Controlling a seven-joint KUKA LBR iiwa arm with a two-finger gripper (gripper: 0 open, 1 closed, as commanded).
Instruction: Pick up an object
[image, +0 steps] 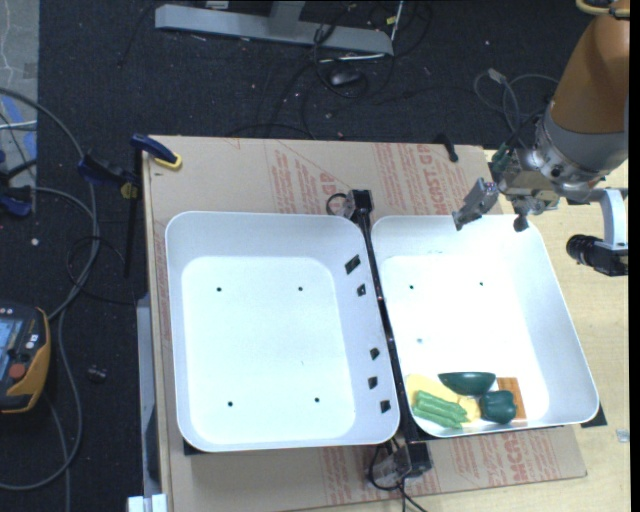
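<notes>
White bins (200, 300); claw (495, 208) spread, over right rim.

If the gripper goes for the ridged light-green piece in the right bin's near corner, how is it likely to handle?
The ridged light-green piece looks long and rounded, so it may roll or slip out sideways. It lies against the yellow piece and dark green bowl-like piece, so neighbours could shift. It seems small, probably light.

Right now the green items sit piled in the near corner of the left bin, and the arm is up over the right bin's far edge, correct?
Wrong bin: in the camera view the green items lie in the right bin's near corner. The arm is over its far edge.
</notes>
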